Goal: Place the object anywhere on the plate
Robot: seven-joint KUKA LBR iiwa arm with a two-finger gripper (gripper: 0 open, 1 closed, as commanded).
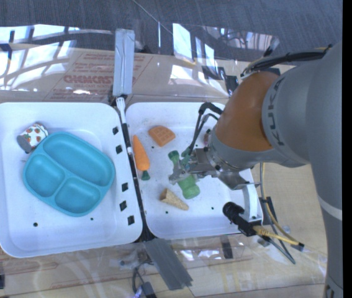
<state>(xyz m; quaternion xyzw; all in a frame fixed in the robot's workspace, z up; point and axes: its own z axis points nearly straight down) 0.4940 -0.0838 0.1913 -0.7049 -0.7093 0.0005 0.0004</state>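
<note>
We see the worktop covered with brown cardboard bearing red print, glare along its far side. Directly on it sit two shallow white bins, touching side by side: the left bin and the right bin. A grey tape strip runs at the far side over their seam; another grey strip lies near.

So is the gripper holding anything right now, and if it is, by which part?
It cannot be told: the gripper sits right over the green toy in the right bin, but no grip on it is visible.
</note>
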